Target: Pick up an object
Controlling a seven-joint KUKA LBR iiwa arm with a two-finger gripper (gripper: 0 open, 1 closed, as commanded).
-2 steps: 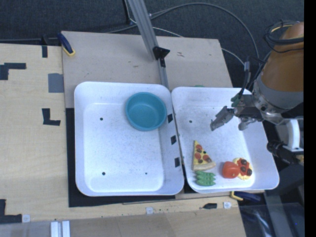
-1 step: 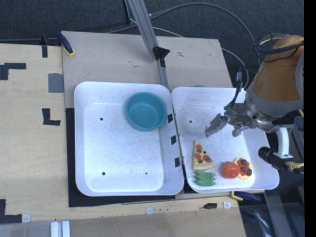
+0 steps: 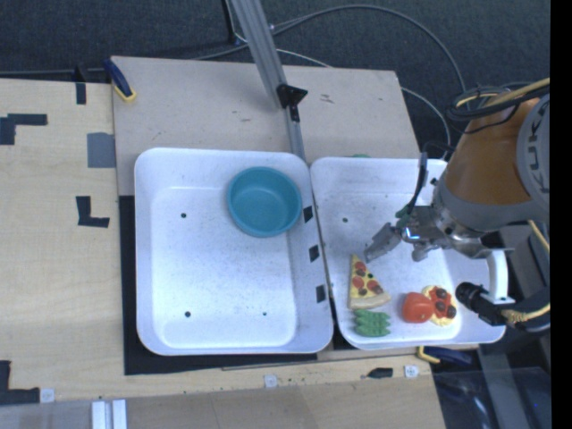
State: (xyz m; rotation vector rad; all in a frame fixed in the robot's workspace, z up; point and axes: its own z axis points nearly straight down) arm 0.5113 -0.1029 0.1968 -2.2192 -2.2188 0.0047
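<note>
One triangular pizza slice (image 3: 365,284) lies beside green toy (image 3: 372,323).

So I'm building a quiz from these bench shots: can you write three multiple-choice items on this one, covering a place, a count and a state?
1. Where is the blue bowl?
A. In the left bin
B. In the right bin
C. On the bench outside the bins

2. How many toy foods lie in the right bin?
A. One
B. Two
C. Four

3. What is between the fingers of the gripper?
A. The pizza slice
B. Nothing
C. The bowl

Answers:
1. A, it sits near the back of the left bin.
2. C, pizza slice, green toy, red tomato and a yellow-and-red piece.
3. B, the open fingers hang above the pizza slice with nothing in them.
</note>
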